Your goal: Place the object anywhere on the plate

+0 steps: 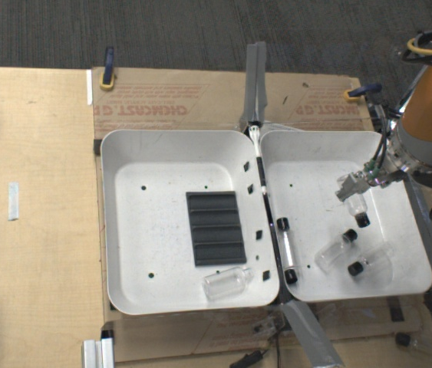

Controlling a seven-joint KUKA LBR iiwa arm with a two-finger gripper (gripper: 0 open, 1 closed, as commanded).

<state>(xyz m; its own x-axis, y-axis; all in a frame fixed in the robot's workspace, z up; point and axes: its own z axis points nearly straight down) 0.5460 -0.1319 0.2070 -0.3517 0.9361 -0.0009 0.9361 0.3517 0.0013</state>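
1. Clear, smooth plastic jar (pixel 225 284) lies on its side at the near edge of the left bin (pixel 123 205), just near of the plate (pixel 216 228), a black ribbed rectangle.
2. Right bin (pixel 308 167) holds two clear black-capped vials (pixel 331 255) near its near side.
3. Task vial (pixel 358 205), clear with a black cap, lies right of centre in the right bin, directly under the gripper (pixel 357 186); its long axis runs near-far, cap nearward.
4. Whether the gripper is apart or closed cannot be told.
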